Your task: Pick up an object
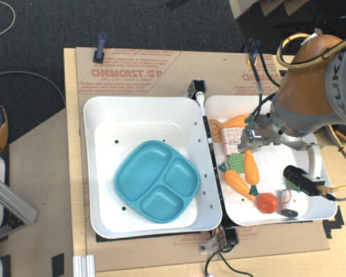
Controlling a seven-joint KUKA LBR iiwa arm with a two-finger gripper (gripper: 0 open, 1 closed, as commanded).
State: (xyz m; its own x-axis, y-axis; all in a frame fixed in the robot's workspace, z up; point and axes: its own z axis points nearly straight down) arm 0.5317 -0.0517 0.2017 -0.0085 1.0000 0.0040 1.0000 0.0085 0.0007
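— Carrot [250, 166] first: where does it lie?
— In the right bin [276, 219], near the middle, pointing up and down the view. A second carrot [238, 183] lies at a slant just beside its lower end, and a green knobbly piece [235, 161] sits against its left side.
— And the gripper [251, 136]?
— It hangs over the same bin, just above that carrot's upper end. Whether it is spread or pressed together, I cannot tell from this angle.
— What lies around it?
— A pale packet [231, 137] just to its left, and an orange piece [236, 122] beyond the packet, toward the far wall. A red tomato [267, 203] rests near the front rim.
— The left bin [92, 154]?
— It holds a blue divided plate [157, 180], lying flat.
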